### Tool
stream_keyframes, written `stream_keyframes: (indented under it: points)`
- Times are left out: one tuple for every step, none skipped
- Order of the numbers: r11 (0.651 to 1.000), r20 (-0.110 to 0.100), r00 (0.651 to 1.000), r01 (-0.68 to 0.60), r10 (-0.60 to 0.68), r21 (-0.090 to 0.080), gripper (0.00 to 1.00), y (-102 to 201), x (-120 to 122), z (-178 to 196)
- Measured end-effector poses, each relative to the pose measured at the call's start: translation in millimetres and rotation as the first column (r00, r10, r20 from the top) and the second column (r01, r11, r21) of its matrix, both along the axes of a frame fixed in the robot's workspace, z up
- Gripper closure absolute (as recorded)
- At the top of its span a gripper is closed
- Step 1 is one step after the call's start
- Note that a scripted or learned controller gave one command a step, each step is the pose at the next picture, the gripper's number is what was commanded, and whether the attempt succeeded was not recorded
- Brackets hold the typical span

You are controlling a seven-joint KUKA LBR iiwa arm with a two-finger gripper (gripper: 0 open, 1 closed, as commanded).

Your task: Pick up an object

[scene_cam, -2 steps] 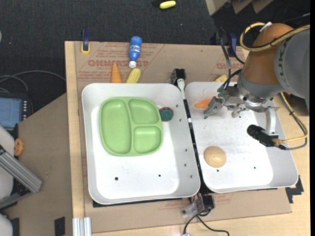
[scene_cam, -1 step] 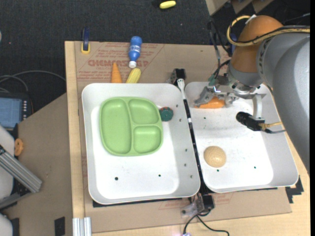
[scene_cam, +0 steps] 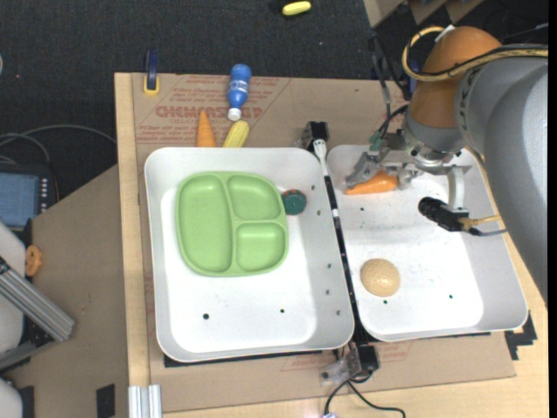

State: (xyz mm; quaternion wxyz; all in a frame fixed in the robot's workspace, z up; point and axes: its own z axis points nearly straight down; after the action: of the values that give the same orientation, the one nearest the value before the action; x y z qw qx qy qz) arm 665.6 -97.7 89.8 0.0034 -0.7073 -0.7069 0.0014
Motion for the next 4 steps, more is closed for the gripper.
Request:
stream_keyframes:
  points:
    - [1.000,0.000,1.000,0.004,-0.004,-0.005,0.00,2.3,0.7,-0.3]
    - [1.000,0.002,1.000,0.003,-0.003,-0.001,0.00,0.3,-0.6,-0.2]
    - [1.000,0.000,1.000,0.005,-0.005,-0.005,0.00,1.5,0.5,-1.0]
    - [1.000,-0.005,1.000,0.004,-0.004,-0.001,0.00,-2.8,-0.9,-3.9]
